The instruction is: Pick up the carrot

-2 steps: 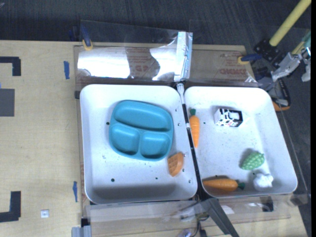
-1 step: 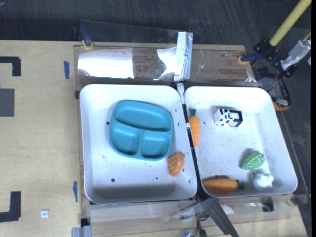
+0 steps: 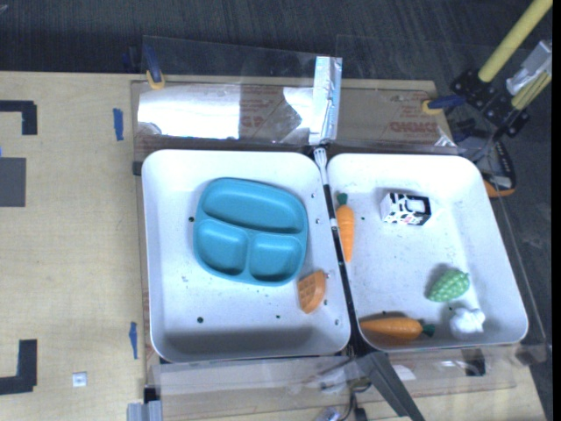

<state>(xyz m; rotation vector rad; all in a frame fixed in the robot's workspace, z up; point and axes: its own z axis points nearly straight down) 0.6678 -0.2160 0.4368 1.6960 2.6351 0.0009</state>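
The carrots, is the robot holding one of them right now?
No. One carrot lies by the right bin's left wall, another carrot near its front; nothing grips either.

The wooden bench (image 3: 70, 261) bears two white bins (image 3: 166, 261) side by side.

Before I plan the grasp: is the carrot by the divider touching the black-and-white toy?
Apart. The camera view shows bare white bin floor between the carrot and the black-and-white toy.
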